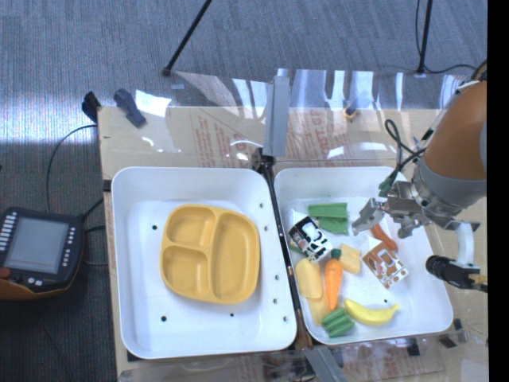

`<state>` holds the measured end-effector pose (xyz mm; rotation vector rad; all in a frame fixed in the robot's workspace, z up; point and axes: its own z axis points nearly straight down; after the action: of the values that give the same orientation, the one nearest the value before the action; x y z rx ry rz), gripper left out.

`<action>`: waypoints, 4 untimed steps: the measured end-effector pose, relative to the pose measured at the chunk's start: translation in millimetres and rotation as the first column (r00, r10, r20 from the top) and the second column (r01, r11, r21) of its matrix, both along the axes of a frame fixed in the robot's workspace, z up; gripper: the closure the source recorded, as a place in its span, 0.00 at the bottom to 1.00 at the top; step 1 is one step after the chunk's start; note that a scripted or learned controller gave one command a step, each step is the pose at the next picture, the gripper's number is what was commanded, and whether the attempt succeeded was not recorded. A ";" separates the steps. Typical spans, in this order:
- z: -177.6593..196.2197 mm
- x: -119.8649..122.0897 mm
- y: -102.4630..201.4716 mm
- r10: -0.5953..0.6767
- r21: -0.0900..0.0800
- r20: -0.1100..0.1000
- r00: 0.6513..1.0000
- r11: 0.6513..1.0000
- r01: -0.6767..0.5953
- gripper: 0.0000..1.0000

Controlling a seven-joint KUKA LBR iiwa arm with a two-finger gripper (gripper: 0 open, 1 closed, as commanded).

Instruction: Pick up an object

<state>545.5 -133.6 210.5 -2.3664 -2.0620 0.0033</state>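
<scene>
Banana (371, 313): by the right bin's (437, 309) front edge.
Carrot (333, 282): upright, mid-bin.
Yellow tray (211, 253): middle of left bin (131, 213).
Gripper (387, 220): over right bin; jaws spread open, holding nothing.

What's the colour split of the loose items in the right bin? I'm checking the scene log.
Green: 2, flat piece, bottom piece
Orange: 2, carrot, piece by gripper
Yellow: 3, banana, block, pale piece
Printed packs: 2, black-white, red-white
Total: 9
</scene>
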 end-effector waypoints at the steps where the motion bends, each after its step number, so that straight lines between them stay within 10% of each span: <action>1: -61.9 -16.0 -52.4 0.051 0.002 -0.007 0.999 0.999 -0.051 0.00; 3: -116.3 -1.6 -52.6 0.259 -0.009 0.015 0.966 0.966 -0.259 0.00; 4: -109.4 -3.2 -51.8 0.258 -0.004 0.010 0.966 0.966 -0.258 1.00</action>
<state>542.4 -185.5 101.2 -2.0843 -2.3588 -0.0067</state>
